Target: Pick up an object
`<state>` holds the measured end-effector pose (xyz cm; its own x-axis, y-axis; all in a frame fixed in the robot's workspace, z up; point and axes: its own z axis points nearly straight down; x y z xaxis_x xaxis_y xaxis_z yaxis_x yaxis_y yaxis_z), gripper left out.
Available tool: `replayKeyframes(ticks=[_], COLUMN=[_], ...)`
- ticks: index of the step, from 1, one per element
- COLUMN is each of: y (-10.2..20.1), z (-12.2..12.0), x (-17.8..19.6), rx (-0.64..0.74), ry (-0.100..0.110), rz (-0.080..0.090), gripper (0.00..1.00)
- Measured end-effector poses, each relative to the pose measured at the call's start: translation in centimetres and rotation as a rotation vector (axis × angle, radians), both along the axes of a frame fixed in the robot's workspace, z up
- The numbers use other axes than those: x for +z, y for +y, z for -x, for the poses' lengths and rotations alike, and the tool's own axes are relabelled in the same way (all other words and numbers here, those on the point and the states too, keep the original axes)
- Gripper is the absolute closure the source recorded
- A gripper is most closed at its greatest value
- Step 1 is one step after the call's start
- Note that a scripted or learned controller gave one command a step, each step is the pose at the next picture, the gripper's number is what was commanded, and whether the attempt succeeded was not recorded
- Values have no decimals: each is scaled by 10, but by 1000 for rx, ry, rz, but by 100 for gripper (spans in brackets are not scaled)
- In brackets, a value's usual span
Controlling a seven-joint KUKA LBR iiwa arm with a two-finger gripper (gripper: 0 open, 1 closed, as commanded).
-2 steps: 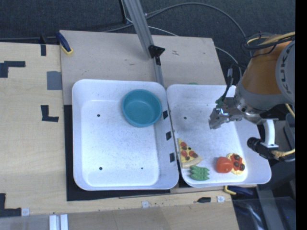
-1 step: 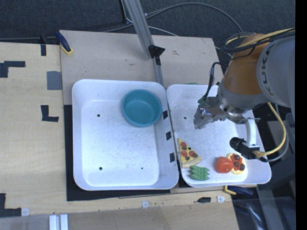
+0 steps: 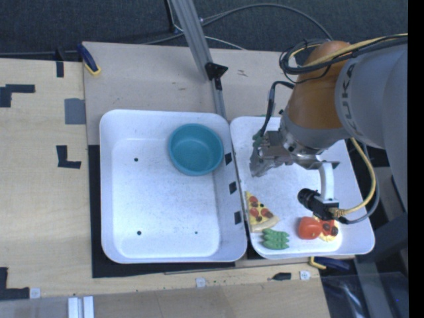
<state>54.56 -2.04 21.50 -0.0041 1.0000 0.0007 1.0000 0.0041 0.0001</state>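
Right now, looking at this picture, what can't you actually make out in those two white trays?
1. Camera view: much of the right bin floor lies under the arm, so anything there is hidden.
2. Camera view: the red toy is blurred and too small to name.
3. Camera view: the green toy below the pizza slice is too small to identify.

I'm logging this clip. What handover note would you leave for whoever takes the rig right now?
Gripper: over the far left part of the right white bin, with no object seen in its grasp.
Right bin, near end: toy pizza slice, green toy vegetable, red-orange toy.
Left white bin: round blue bowl in its far right corner.
Done: nothing picked up.
Left: grasp and lift one object.
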Motion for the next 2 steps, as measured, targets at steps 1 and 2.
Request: replayKeyframes(ticks=[1, 2], y=[47, 96], z=[-4, 13], x=[5, 6], rx=[0, 0], ry=[1, 1], rz=[0, 0], gripper=[100, 100])
